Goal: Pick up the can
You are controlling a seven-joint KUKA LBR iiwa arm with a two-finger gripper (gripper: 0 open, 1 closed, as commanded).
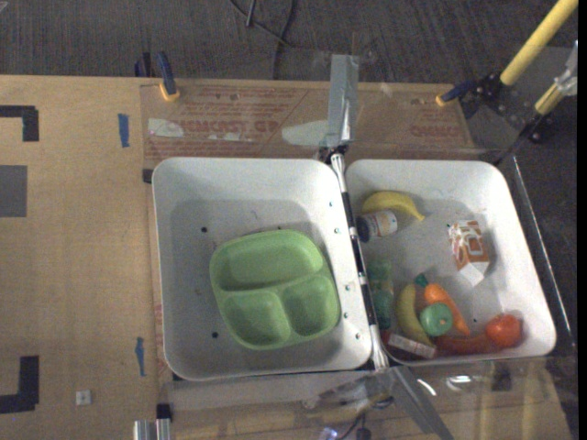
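Can (pixel 380 225) lies on its side in the right bin (pixel 514 209), beside the banana (pixel 390 203). Likely light, stiff, slick; I'd pinch its middle. My hand's opening I cannot tell.

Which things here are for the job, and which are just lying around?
For the job: small white cylinder, probably the can.
Just lying about: green plate, banana, carton, green apple.
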